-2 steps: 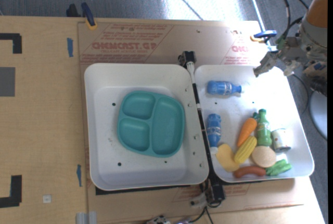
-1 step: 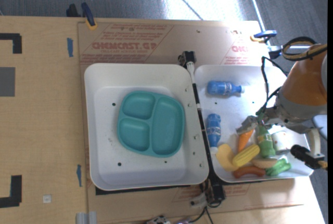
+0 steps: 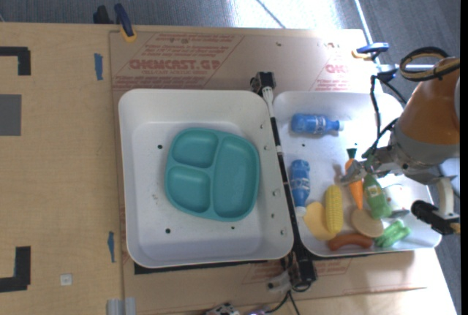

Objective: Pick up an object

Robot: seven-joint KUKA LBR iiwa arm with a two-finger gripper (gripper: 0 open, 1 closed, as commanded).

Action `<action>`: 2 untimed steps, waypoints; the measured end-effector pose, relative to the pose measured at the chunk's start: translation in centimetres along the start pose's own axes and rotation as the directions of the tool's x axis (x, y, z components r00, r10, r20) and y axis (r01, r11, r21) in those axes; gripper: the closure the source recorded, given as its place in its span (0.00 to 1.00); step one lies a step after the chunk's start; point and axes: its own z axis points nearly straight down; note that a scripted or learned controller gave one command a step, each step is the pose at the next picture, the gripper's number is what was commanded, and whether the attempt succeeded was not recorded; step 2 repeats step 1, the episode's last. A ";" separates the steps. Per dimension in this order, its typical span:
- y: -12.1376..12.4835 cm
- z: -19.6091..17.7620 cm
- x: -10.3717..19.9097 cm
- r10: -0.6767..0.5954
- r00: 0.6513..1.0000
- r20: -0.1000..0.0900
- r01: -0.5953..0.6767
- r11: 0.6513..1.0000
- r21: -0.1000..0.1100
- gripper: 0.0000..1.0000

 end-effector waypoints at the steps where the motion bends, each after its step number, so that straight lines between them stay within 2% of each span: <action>1: 0.8 -9.8 5.7 -0.143 0.990 0.000 0.143 0.990 0.001 1.00; 2: 0.8 -9.8 5.7 -0.143 0.990 0.000 0.143 0.990 0.001 1.00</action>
